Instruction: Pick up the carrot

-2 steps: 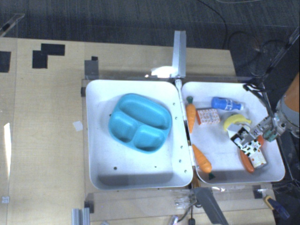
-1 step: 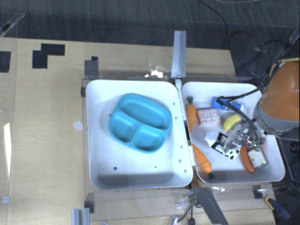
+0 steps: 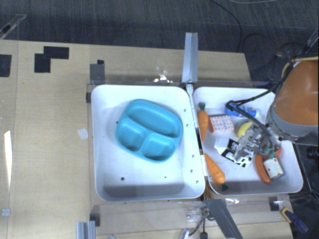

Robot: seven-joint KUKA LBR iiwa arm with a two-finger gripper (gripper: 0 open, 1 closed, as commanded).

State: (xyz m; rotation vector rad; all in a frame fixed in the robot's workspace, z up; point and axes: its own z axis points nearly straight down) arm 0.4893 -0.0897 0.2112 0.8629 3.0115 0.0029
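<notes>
- On the surface, at the left: the left bin, holding a blue plate with three wells. Well apart from the task; no call to go there.
- Against the left wall of the right bin: the far carrot, lying lengthwise along the wall, green stub at the far end. Hard to take well, with the wall touching or nearly touching one flank and the pink box just beside the other.
- Nearer the camera, in the same bin's near-left corner: the near carrot, set at a slant, stub toward the near rim. Probably the better pick, with bare floor on its right side.
- To do it well: move left and toward the camera, turn the wrist so the jaws close across the carrot's width rather than along it, come down over the thick middle, keep clear of the bin wall, then lift straight.
- Mid-bin: a black-and-white item between gripper and near carrot, likely to be nudged on a low sweep; better to rise first. Behind it, a yellow item and a blue item.
- Further right: the gripper, low over the clutter, well apart from both carrots. Impossible to tell whether the jaws are open or closed; nothing plainly seen between them.
- Just beside it on the right: a red sausage-like item and a small white box, out of the route.
- At the far right: the arm, leaning in over the bin's edge.
</notes>
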